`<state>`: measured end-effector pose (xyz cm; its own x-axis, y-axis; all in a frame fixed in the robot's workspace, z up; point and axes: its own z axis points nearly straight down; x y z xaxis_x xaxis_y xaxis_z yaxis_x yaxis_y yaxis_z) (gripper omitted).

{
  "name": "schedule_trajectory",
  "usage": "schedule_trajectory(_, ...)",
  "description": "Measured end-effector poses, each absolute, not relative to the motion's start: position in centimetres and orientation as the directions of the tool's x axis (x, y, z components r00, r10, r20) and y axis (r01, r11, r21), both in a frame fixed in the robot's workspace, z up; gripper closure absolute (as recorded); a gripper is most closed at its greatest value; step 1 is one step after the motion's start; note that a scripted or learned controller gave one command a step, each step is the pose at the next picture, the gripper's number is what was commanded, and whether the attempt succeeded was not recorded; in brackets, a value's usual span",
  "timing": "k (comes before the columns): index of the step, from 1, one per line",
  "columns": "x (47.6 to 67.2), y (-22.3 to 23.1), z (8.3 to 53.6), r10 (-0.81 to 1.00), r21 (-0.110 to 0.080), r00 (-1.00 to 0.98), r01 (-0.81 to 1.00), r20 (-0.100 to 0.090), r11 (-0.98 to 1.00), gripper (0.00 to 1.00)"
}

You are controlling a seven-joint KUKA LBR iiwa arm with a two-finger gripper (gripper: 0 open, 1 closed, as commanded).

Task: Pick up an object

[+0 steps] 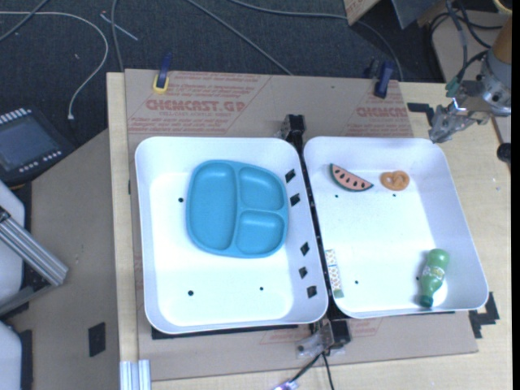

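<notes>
Pincer hangs at the upper right, outside the right bin and just beyond its far right corner, over the tabletop. At this size and blur it cannot be told whether it is spread or pressed together; nothing is seen in it.

Three things lie in the right bin, any of which would serve. The pretzel is nearest, down and to the left of the pincer, near the bin's far wall. Just beside it, further left, lies the watermelon slice, its long axis running roughly left to right with a slight downward tilt. The green bottle lies well apart from both, in the near right corner close to the wall, its long axis nearly up and down in the view, cap end toward the near edge.

The bin floor is smooth, white and flat, and open around the pretzel and slice, so a descent there looks unhindered. The bottle's closeness to the wall would likely leave less room. The left bin carries a blue divided plate.
</notes>
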<state>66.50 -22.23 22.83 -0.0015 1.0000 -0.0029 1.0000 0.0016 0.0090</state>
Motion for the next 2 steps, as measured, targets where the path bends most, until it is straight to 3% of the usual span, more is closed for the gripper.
schedule_trajectory(1,66.6,-22.2,25.6,1.000,0.005,-0.001,1.000,-0.002,0.001,1.00)
schedule_trajectory(2,65.0,-17.7,24.5,1.000,-0.003,-0.004,1.000,0.002,0.004,1.00)
